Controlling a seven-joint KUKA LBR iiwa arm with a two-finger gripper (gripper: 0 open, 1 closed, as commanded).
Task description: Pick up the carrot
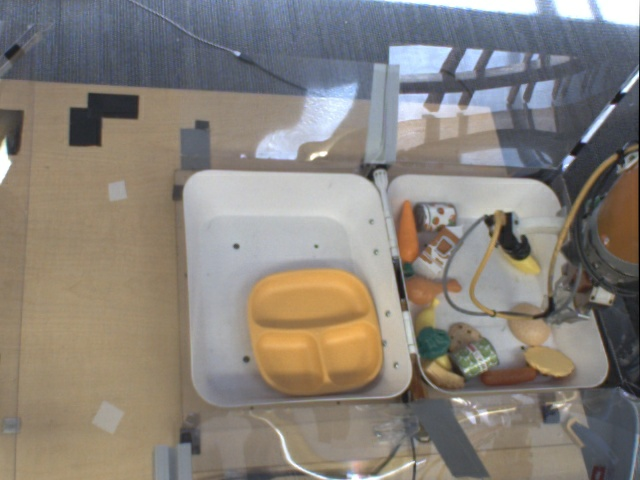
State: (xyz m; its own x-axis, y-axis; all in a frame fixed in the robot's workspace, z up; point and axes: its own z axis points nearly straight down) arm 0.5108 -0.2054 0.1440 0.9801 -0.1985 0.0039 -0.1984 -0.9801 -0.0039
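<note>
- On the bench [100, 318] two white bins stand side by side, the left bin [215, 258] and the right bin [545, 206], their inner walls touching.
- The carrot [407, 232] lies in the right bin, close along that bin's left wall and towards its far left corner. It lies lengthwise along the wall, one end pointing to the far edge.
- Just beside the carrot, on the side away from the wall, are a small can [436, 214] and a printed carton [441, 250]. The carton looks to touch the carrot or nearly so.
- The arm [615, 230], grey with its orange band, comes in over the bench's right edge.
- The hand [572, 306] is at the right bin's right wall, about halfway between that bin's far and near edges.
- Whether the hand is released or clenched cannot be told; nothing can be seen held in it.
- The carrot is well apart from the hand, on the opposite side of the bin and farther towards the far edge, with the bin's bare middle between them.
- Along the right bin's near edge lie a green thing [433, 342], a second can [473, 354], a sausage [508, 375] and a round biscuit [550, 361], the biscuit nearest the hand.
- A pale orange piece [428, 290] lies by the left wall, nearer than the carrot.
- The left bin holds a yellow divided tray [312, 330], set towards its near right corner.
</note>
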